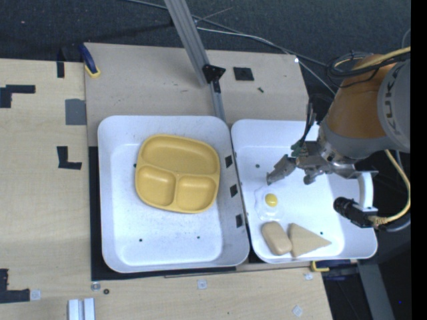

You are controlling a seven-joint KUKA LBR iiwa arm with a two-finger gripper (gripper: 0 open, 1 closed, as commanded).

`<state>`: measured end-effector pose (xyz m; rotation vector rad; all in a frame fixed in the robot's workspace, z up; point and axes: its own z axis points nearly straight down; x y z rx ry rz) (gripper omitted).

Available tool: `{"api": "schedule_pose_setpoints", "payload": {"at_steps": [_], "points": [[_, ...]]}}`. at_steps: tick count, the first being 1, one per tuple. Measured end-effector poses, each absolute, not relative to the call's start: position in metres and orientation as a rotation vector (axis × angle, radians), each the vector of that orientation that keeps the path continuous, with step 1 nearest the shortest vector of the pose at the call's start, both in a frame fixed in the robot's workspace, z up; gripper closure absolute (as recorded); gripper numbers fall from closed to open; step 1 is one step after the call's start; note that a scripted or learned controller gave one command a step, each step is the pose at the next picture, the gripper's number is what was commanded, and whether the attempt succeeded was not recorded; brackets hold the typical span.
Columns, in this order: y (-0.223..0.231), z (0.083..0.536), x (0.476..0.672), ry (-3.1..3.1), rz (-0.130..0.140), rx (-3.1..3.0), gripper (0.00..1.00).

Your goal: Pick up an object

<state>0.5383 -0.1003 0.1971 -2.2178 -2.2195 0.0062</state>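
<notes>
The tool (288, 170) hangs over the right bin (248, 139), in its upper middle part, pointing down and to the left from the grey arm (400, 105) with its orange band (357, 109). Whether it is released or clenched I cannot tell, since the tip is dark and small against the white floor; nothing shows between its tips. A black cable fitting (350, 209) sticks out under the wrist, with a yellow lead curling away to the right.

Just below the tool, apart from it, lies a toy fried egg (270, 201), white with a yellow yolk, on the bin floor. Further toward the near wall sit a tan bread roll (275, 237) and, touching it on the right, a pale wedge-shaped piece (307, 239) that looks like a slice of bread or cheese. All three rest on the bin floor.

The left bin (113, 232) lies beside the right one, their walls touching. In its upper half rests a yellow divided plate (177, 173) with three compartments, one large above and two smaller below.

Both bins stand on the light wooden desk (40, 179), which carries several black tape marks. A grey metal bar (187, 25) slants in from the top to the joint between the bins.
</notes>
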Motion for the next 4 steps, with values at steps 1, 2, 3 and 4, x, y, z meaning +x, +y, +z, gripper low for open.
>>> {"api": "schedule_pose_setpoints", "payload": {"at_steps": [1, 2, 3, 4], "points": [[-0.097, 0.152, 0.532, -2.218, 0.007, -2.217, 0.0], [-0.105, 0.101, 0.536, -2.218, 0.007, -2.218, 0.0], [-0.104, 0.113, 0.536, -2.22, 0.005, -2.217, 1.0], [-0.105, 0.176, 0.538, -2.225, -0.003, -2.222, 1.0]]}}
